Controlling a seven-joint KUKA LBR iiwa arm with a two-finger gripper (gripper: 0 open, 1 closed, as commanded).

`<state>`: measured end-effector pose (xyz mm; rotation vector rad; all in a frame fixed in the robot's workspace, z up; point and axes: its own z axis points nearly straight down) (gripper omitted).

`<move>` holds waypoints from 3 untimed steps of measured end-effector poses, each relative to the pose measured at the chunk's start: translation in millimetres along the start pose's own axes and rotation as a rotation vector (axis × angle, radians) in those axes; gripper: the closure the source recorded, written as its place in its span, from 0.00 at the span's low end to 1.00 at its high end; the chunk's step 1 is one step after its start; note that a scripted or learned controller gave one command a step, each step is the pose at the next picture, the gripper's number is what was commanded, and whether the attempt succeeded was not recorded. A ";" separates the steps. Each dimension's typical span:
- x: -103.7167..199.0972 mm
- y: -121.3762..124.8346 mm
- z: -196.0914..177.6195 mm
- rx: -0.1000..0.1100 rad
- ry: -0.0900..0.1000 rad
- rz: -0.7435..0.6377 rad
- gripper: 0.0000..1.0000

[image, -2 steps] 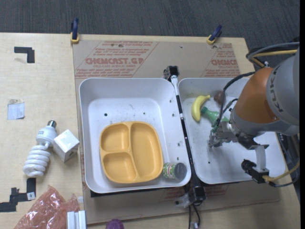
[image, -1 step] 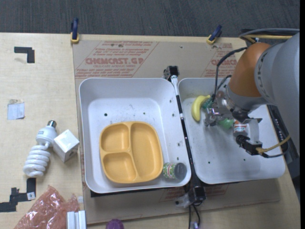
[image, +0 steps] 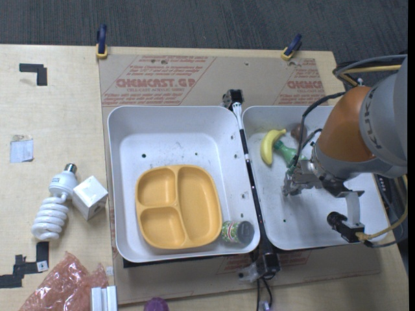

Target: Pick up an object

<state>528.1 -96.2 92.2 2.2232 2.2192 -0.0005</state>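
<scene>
we note a grey arm (image: 389, 128) with an orange band (image: 343, 131), black cables along it, and a metal pincer (image: 295, 185).

banana (image: 270, 146): yellow, curved, lying in right bin's far left part
green object (image: 285, 152): touching the banana's right side, partly hidden

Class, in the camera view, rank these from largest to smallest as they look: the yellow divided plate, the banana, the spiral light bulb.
1. yellow divided plate
2. and 3. spiral light bulb and banana look close in size; I won't rank them.
</scene>
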 end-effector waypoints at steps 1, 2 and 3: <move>-14.7 42.1 -0.7 -0.001 -0.001 -0.004 0.00; -2.0 -18.2 0.1 0.001 0.000 0.000 0.00; -8.5 35.3 -0.4 -0.001 0.000 -0.004 0.00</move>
